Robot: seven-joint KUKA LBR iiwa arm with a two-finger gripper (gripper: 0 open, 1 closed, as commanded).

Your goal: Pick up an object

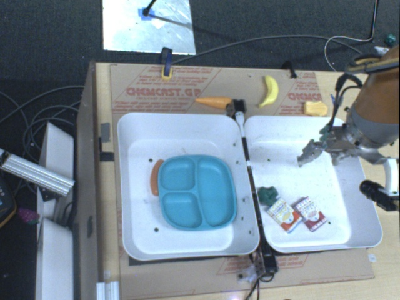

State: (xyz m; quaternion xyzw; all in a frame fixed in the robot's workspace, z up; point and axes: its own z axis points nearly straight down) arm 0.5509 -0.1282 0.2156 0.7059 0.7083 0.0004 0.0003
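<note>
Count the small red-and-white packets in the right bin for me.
2. One small red-and-white packet lies near the bin's front, just below the dark green object; the other sits right beside it, toward the arm's side. None seems hidden.

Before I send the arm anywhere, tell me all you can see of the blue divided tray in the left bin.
The blue divided tray looks like smooth light-blue plastic, a rounded rectangle with three recessed compartments: two smaller ones on the camera's left, one above the other, and one long one on the right. It lies flat and slightly skewed near the middle of the left bin. An orange sausage-shaped piece lies along its left edge, seemingly touching it or partly tucked under.
</note>
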